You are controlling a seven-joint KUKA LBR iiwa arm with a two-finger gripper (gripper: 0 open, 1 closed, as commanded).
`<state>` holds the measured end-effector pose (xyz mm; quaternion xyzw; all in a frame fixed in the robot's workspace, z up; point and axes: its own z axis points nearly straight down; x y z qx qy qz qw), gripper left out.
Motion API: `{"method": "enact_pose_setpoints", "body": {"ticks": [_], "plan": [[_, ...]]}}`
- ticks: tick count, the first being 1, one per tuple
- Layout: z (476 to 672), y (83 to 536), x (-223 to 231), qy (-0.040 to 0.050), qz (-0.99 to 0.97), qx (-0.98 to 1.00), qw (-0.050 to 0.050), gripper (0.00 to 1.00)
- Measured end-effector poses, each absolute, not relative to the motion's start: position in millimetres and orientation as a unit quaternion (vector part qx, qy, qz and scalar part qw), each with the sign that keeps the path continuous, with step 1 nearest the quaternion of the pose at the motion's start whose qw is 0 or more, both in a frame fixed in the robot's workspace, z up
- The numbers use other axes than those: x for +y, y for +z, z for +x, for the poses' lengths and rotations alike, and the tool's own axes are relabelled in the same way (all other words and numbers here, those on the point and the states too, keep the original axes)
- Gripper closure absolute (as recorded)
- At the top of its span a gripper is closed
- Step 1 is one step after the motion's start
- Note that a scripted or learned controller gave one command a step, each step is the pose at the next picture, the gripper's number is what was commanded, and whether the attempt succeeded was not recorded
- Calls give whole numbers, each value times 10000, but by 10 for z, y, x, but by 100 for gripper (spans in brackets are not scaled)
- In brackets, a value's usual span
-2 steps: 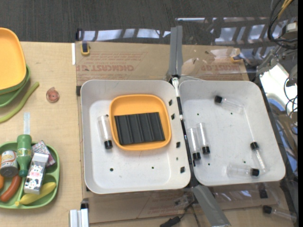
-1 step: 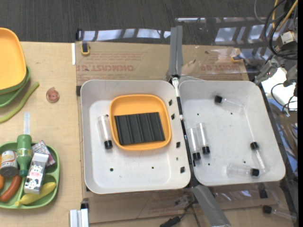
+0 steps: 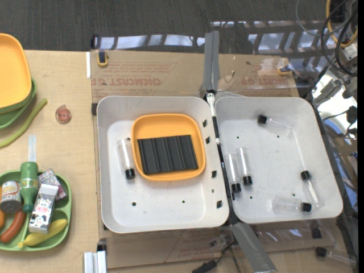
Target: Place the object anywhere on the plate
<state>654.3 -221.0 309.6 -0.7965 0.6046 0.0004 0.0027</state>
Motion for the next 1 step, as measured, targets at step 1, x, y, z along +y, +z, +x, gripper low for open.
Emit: {"method": "enact_pose_setpoints", "body": {"ticks": [1], "plan": [[6596,3066,-2110,6,-8674,4976,26,0]]}}
